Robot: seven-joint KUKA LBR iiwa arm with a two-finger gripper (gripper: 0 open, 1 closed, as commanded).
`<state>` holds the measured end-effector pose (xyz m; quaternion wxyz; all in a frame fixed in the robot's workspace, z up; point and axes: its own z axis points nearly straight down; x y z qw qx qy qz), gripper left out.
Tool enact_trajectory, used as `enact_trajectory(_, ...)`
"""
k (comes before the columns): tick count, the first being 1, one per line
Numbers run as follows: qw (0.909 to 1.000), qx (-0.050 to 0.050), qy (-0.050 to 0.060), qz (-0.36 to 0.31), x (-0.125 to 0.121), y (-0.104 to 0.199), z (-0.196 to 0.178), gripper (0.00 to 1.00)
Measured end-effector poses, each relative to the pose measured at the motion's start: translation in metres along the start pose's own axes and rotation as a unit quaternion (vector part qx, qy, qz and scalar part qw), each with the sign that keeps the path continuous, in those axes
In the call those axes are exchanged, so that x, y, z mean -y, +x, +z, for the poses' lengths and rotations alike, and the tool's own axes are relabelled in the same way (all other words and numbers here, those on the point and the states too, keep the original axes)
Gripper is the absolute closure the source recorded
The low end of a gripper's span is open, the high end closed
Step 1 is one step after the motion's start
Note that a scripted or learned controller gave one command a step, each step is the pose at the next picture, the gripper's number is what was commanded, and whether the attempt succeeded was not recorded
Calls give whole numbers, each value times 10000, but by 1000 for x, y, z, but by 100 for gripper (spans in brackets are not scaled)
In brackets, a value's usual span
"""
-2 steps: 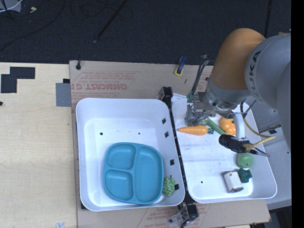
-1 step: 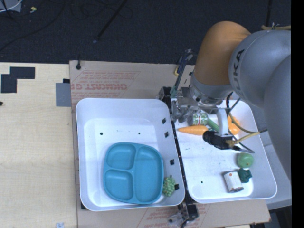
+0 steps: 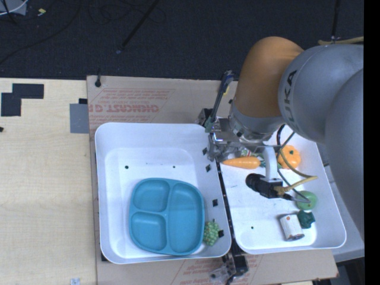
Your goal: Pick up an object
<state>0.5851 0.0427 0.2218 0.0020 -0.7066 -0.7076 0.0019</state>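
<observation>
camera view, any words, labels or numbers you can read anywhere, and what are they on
"KUKA", reading vertically in dark letters on the grey arm.
Red print on the cardboard sheet above the left bin, upside down to the camera; too blurred to read with confidence.
More red print on the cardboard at the bottom edge, too small to read.

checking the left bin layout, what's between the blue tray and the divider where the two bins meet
In the camera view, a small green bumpy cluster lies right of the blue tray, between it and the left bin wall by the divider.

Grey KUKA arm, orange band, black lettering on shell, metal wrist hardware w/ thin cables.
</observation>
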Motion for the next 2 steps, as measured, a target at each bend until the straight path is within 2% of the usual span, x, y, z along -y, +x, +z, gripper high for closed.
enact_trajectory(2,10000,-3,-17,-2,-7,14,0,100)
